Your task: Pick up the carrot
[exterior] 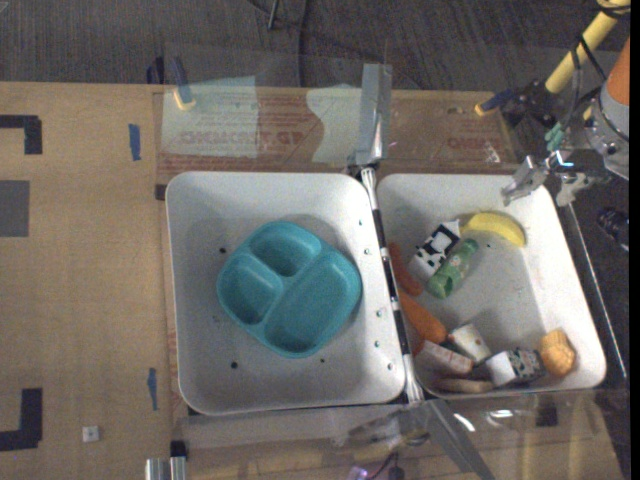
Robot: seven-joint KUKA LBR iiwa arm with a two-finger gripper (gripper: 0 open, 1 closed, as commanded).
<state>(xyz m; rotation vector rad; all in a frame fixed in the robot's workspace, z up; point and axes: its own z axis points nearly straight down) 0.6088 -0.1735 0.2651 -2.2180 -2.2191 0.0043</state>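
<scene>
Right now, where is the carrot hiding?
The carrot lies in the right bin, along its left wall, just below the green bottle and above the small white blocks.

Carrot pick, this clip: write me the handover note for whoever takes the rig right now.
Gripper: above the right bin's top right corner, nothing seen between its fingers; open or shut is not readable.
Carrot: lying in the right bin along its left wall, beside the green bottle, apart from the gripper.
Left bin holds the teal divided plate.
Done: nothing yet; carrot untouched.
Left: move across to the carrot, descend, grasp, lift.
</scene>
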